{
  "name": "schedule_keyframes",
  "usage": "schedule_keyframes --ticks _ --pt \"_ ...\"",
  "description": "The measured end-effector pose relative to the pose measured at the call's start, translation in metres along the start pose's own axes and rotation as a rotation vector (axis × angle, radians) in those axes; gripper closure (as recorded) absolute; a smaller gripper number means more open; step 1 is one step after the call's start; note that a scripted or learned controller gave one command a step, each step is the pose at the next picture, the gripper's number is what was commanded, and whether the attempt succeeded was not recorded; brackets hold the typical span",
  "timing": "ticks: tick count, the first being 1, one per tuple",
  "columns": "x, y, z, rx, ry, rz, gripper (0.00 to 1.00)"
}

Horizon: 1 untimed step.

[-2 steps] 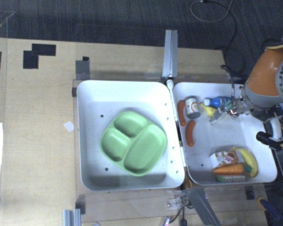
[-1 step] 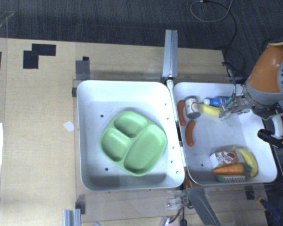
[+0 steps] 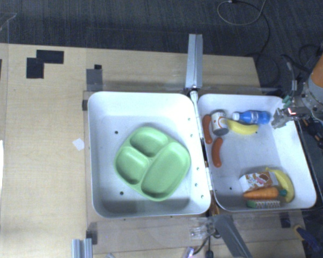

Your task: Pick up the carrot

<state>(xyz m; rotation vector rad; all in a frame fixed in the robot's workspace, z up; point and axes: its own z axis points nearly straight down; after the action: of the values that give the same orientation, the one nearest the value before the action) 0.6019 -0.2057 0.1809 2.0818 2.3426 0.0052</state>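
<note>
Down in the near corner of the right bin [image 3: 307,160] lies the carrot [image 3: 262,193], orange, stretched almost level along the bin's front wall. It sits well below the gripper [image 3: 285,116] and a little to its left, nowhere near the fingers. Touching the carrot from above is a small carton [image 3: 254,180] with a red and white print, and curving around its right end is a banana [image 3: 284,184], yellow with a green tip.

The gripper itself hangs over the far right rim of that bin, at the end of the grey arm [image 3: 318,90] with its orange band. From where I stand it's a tangle of metal and cable, and I cannot tell how wide it is set; nothing shows gripped in it.

Just left of the gripper lies a blue bottle [image 3: 253,116] with a white cap, and beside that a second banana [image 3: 242,127] and a small tin can [image 3: 219,122]. Farther left, by the dividing wall, are two reddish sausages [image 3: 207,129], one above the other.

Beyond them, well away from the gripper, the left bin [image 3: 102,144] holds a green divided plate [image 3: 152,162].
</note>
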Motion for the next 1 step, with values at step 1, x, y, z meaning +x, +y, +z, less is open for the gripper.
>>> schedule_keyframes --ticks 1 --pt "-0.0066 0.0689 -0.0294 0.001 0.0 0.481 1.0"
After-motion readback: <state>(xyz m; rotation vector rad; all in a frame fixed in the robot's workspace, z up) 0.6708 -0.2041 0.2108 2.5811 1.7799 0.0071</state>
